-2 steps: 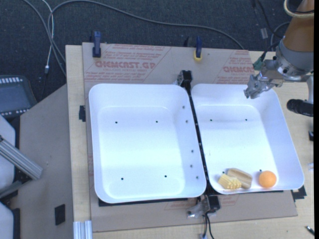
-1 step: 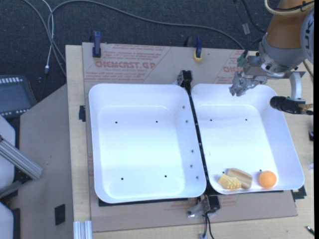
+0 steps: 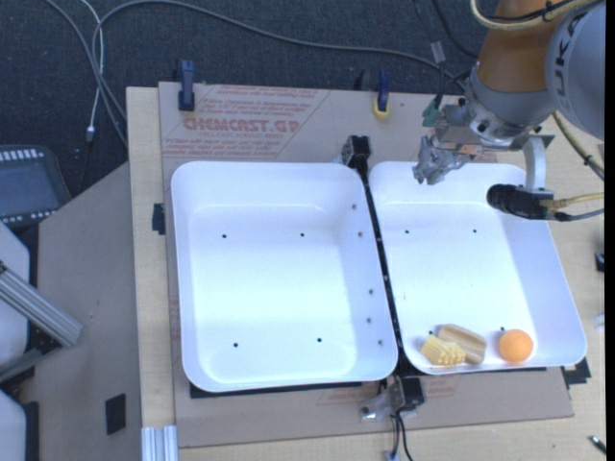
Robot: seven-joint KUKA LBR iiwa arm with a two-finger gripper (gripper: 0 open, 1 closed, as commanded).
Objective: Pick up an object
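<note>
A single fixed camera looks down at a slant from above the bench [image 3: 154, 257], framing both white bins [image 3: 279, 190].

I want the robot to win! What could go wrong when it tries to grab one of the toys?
1. The gripper hangs over the far end of the right bin, while the orange ball and the two yellowish pieces lie at the near end. It has a long way to go and might miss.
2. The ball is round and could roll away.
3. The two yellowish pieces touch and sit close to the bin's rim, so the gripper might bump the rim.
</note>
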